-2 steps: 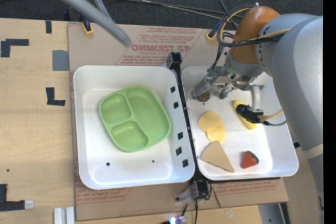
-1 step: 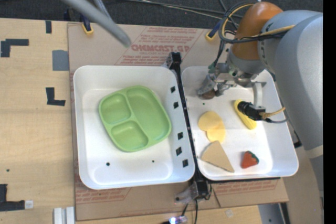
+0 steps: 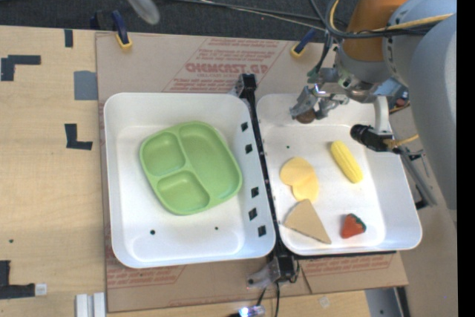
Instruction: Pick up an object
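Note:
The right bin [image 3: 404, 223] holds a yellow corn cob [image 3: 346, 161], a pale yellow round piece [image 3: 299, 177], a tan wedge [image 3: 308, 222] and a small red strawberry [image 3: 353, 226]. My gripper [image 3: 309, 108] hangs over the far left corner of that bin, above and left of the corn cob, apart from every item. I see nothing between its fingers. The grey arm with its orange band [image 3: 378, 7] comes in from the upper right.
The left bin [image 3: 119, 182] holds a green divided plate [image 3: 191, 167]. A black divider [image 3: 254, 167] runs between the bins. Cables [image 3: 223, 4] cross the dark surface behind the bench. Blue and yellow clamps [image 3: 119, 32] grip the cardboard sheet's far edge.

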`<state>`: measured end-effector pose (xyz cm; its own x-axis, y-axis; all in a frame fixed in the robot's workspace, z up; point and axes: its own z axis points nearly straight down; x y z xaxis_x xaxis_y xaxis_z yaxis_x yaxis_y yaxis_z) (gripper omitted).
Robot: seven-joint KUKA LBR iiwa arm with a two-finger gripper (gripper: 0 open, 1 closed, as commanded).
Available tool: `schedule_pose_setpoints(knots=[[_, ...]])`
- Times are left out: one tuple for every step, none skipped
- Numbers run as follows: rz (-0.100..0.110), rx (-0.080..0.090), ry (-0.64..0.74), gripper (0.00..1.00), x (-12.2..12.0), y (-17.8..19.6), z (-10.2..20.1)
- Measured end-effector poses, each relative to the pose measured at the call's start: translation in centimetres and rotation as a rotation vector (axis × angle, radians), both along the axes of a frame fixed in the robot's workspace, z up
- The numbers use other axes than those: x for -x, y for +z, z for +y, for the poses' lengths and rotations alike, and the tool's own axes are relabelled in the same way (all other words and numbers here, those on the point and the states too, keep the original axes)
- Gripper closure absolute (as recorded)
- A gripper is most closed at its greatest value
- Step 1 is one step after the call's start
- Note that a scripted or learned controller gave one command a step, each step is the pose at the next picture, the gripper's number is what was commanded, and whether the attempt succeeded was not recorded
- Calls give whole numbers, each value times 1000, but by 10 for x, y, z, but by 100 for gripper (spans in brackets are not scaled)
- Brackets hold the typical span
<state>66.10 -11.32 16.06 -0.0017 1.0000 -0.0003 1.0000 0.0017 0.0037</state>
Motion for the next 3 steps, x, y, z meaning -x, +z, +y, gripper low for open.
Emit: schedule_pose_setpoints(knots=[[0, 0, 0, 100, 3, 63, 2], [4, 1, -1, 100, 3, 61, 3], [6, -1, 3, 100, 33, 63, 58]])
